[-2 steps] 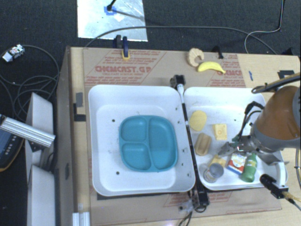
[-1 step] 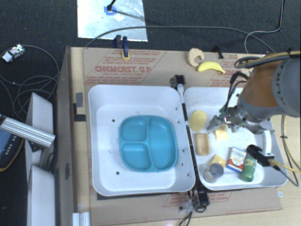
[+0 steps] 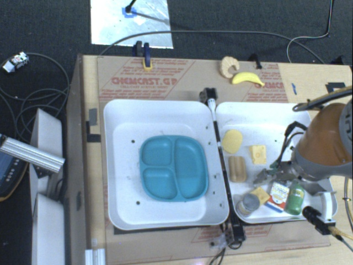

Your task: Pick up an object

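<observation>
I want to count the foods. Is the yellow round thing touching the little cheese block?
Apart. The camera view shows white bin floor between the yellow round thing and the cheese block.

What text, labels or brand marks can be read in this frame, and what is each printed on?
"CHEMCAST GP": red print on the brown board behind the left bin.
More red print repeats across the board near the banana: too blurred to read.
Small packet and green bottle in the right bin: labels too small to read.
</observation>
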Robot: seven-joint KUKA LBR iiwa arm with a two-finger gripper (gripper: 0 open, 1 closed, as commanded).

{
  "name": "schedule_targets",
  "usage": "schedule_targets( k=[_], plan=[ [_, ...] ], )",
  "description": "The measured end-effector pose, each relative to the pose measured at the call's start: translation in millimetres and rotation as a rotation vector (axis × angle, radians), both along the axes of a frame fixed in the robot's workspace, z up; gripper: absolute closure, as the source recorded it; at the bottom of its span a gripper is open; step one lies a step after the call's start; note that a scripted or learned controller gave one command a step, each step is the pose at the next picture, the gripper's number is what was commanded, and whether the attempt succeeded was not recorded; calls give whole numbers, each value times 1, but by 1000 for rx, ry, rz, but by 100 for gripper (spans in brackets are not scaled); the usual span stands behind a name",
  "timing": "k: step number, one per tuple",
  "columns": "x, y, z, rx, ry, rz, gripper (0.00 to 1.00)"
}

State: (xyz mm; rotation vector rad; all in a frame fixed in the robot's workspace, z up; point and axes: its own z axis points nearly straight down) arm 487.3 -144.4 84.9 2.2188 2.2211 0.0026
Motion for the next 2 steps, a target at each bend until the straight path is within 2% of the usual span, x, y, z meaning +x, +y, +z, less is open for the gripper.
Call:
schedule_targets(
  k=[1, 2],
  plan=[
    [53, -63, 65, -3, -2, -1, 0],
    [-1, -49, -1, 0, 1, 0, 0]
  ],
)
